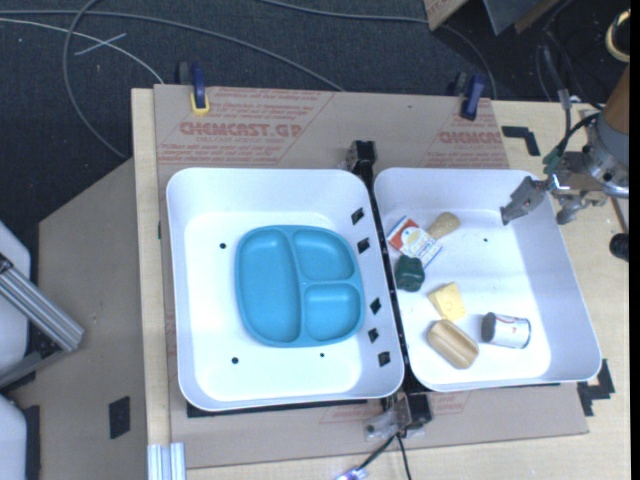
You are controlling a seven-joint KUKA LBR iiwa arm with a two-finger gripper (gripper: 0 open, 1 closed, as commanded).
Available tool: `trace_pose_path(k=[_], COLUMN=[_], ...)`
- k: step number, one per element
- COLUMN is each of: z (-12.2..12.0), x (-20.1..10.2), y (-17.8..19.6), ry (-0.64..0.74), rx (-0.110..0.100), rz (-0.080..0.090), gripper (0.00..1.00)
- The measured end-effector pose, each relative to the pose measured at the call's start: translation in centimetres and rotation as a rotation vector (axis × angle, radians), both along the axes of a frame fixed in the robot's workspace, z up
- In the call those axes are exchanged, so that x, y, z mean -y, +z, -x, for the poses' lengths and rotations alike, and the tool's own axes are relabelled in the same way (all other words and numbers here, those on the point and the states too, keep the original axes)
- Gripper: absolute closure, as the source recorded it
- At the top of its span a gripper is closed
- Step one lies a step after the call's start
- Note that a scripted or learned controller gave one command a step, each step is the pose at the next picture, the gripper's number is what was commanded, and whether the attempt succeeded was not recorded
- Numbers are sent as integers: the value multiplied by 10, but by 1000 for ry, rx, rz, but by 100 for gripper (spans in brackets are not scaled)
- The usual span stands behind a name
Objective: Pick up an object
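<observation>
Dark carpet strewn with cables surrounds the worktop (300,118), a brown board clamped at its far edge and carrying two shallow white bins side by side. The left bin (200,208) holds a blue divided tray (298,284). The right bin (560,278) holds the candidates: a red and white packet (413,239), a tan rounded piece (444,225), a dark green block (408,273), a yellow wedge (447,301), a tan bread-like piece (452,343) and a small can (505,330) lying on its side.

The jaws (524,200) hang over the right bin's far right corner, well apart from every object, with nothing between them; we cannot tell whether they are spread or shut.

We judge the risks as follows. The packet, tan piece and green block lie close together near the divider, so a descent there may nudge neighbours or strike the bin wall. The can could roll away from a closing grip. A descent where the jaws now hover would close on bare bin floor.
</observation>
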State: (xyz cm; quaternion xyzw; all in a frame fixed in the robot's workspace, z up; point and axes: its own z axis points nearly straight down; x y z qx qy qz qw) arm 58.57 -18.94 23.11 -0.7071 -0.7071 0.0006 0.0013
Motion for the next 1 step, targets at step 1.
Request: trace_pose_path(k=[1], z=[0], x=[-10], y=[-56], ry=[1], rx=[-2], rz=[-1], gripper=[0])
